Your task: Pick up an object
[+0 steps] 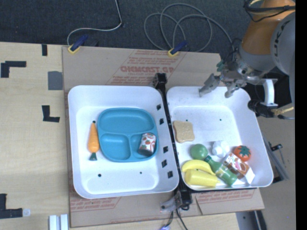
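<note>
My gripper (218, 86) hangs over the far rim of the right bin (256, 128), at about 1 o'clock in the view. My two fingers (208, 88) are spread apart with nothing between them; not touching any object.

Right bin contents, all grouped toward its near half, at 5 o'clock from my gripper:
- slice of bread (183, 131), flat, just beside the divider between the bins.
- green round fruit (198, 151), at 5 o'clock from the bread.
- banana (194, 166) and a yellow piece (200, 178) just below it, touching or nearly so.
- green bottle (222, 169), lying tilted, between banana and the red items.
- tomato (242, 153) near the right wall; a red-and-white packet (237, 166) just beside it.
- small white object (218, 149) between green fruit and tomato; shape unclear.

Left bin (76, 143) at 9 o'clock: blue divided plate (120, 128) at centre, with a small can (147, 144) tipped in its lower right compartment. Carrot (93, 139) lies beside the plate's left edge, on the bin floor.

Both bins sit on cardboard (110, 66) on the counter (24, 128).
</note>
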Available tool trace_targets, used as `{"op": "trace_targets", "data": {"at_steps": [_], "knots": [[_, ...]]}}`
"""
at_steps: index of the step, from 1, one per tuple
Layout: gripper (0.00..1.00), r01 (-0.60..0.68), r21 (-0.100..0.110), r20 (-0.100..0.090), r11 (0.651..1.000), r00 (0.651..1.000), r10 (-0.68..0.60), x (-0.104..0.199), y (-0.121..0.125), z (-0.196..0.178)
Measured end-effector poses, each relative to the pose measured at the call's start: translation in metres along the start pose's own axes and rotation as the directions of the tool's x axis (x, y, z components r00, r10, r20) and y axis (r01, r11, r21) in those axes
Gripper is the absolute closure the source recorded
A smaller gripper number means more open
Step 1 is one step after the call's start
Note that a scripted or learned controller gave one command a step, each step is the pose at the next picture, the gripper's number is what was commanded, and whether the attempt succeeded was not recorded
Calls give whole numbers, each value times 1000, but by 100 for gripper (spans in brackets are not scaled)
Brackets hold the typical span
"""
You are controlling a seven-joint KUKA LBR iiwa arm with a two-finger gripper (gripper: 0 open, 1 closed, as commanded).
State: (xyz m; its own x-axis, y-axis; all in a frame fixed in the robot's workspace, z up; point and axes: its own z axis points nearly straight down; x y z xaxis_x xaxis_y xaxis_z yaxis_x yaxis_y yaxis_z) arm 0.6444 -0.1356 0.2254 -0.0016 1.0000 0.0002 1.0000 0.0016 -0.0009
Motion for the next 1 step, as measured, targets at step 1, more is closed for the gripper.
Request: {"op": "trace_targets", "data": {"at_steps": [1], "knots": [[0,0,3,0,1000,1000,0,10,-55,51]]}}
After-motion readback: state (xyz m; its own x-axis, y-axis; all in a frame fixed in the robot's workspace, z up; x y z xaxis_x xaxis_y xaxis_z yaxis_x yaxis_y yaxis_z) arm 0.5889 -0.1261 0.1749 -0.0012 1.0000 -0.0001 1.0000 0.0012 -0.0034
